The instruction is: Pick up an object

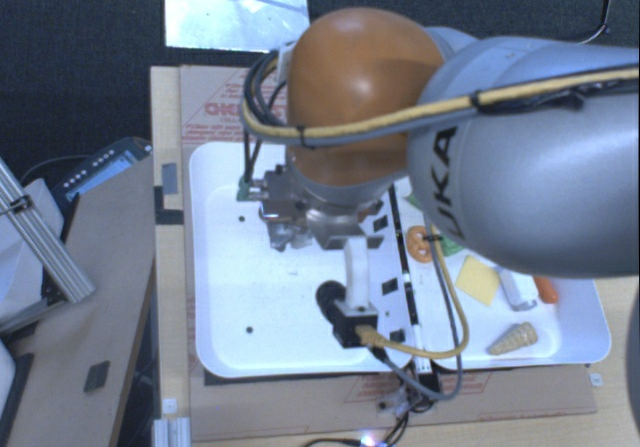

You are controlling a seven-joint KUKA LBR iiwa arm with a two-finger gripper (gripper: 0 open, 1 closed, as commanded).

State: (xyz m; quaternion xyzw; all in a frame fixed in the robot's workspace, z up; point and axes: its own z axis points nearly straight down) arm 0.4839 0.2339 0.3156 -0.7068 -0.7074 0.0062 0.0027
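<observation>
My gripper (288, 225) hangs over the left white bin (225, 335), near its far right part, mostly hidden under the orange wrist band and the grey arm. Nothing can be seen held in it. In the right bin (585, 340) lie a yellow wedge (478, 281), a beige ribbed cone (513, 338), a round orange slice (421, 243), a small orange-red piece (546, 289) and a pale grey piece (514, 290). A bit of green (450, 247) peeks out beside the arm. The arm covers much of the right bin.
The left bin shows bare white floor with a few small dark specks (249, 331). A black divider strip (404, 275) runs between the bins. A brown board (110, 295) and a metal rail (45, 245) lie to the left of the bench.
</observation>
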